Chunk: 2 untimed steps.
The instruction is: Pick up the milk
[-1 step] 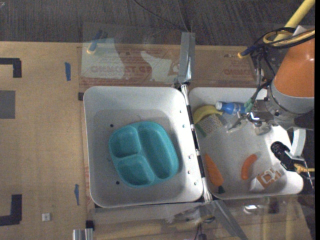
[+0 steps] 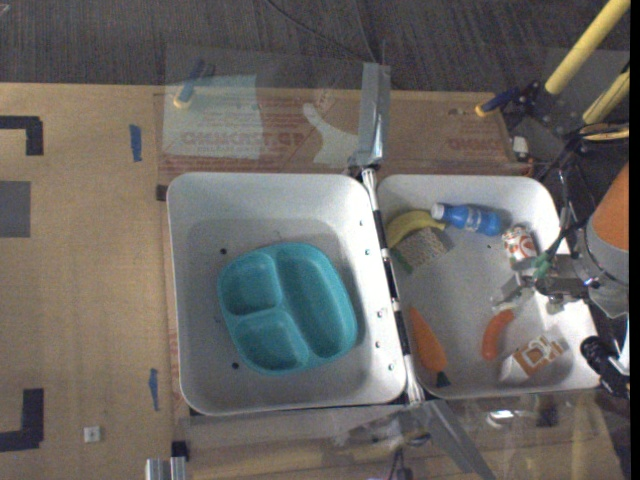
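Note:
A small white carton with orange print, which looks like the milk, lies in the near right corner of the right bin. My gripper hangs over the right side of that bin, a little behind the carton and apart from it. Nothing shows in its grasp. The grey arm with its orange band reaches in from the right edge.
The right bin also holds a banana, a blue bottle, a small white and red can, a carrot and an orange-red piece beside the carton. A teal divided plate lies in the left bin.

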{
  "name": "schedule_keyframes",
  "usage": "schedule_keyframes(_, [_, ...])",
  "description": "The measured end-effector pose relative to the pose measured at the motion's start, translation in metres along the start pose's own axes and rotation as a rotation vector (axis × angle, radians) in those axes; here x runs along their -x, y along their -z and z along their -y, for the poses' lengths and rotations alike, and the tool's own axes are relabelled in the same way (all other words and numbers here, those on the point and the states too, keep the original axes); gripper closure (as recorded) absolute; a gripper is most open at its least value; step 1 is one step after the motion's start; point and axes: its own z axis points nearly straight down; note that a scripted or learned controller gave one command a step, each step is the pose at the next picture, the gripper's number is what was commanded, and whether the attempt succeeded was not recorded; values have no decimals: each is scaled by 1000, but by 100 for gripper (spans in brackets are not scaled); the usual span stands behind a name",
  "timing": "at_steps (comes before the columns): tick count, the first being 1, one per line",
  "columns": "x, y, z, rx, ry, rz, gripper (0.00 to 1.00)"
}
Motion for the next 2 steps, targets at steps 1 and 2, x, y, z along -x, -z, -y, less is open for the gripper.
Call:
schedule_keyframes(1, [36,3,-98,6,278,3,0])
schedule_keyframes(2, [37,3,-98,6,277,3,0])
